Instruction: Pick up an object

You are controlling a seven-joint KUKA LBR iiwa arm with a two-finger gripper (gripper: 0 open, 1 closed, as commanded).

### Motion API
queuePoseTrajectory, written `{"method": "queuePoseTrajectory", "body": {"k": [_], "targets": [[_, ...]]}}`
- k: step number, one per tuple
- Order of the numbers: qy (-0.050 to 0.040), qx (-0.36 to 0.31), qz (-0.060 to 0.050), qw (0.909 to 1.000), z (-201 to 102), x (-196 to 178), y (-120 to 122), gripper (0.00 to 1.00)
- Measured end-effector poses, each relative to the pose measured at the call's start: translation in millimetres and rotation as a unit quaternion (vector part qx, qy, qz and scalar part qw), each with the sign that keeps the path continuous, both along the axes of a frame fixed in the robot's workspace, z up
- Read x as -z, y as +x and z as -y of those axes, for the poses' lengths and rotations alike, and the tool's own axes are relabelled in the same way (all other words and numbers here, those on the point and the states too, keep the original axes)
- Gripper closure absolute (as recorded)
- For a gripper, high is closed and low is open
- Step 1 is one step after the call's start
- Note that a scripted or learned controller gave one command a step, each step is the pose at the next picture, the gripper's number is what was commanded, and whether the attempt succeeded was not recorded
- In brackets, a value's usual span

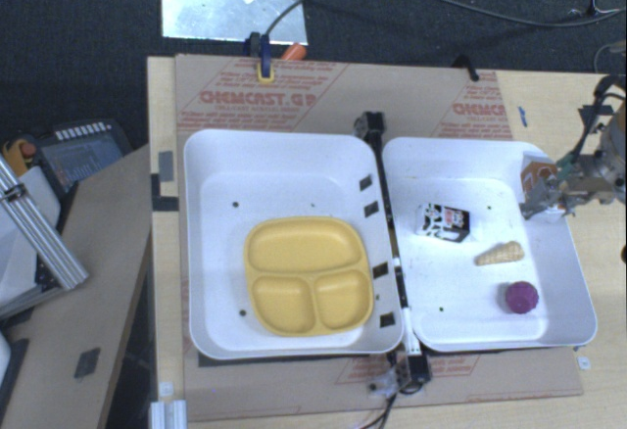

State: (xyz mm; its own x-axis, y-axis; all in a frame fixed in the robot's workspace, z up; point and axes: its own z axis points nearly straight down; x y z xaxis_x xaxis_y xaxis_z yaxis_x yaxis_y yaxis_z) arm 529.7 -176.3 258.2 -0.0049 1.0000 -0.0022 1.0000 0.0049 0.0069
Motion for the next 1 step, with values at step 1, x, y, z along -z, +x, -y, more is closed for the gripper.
{"method": "queuePoseTrajectory", "body": {"k": [1], "targets": [[0.0015,-0.002,-0.002,1.0000,-43.6,0.9,3.6,1.00]]}}
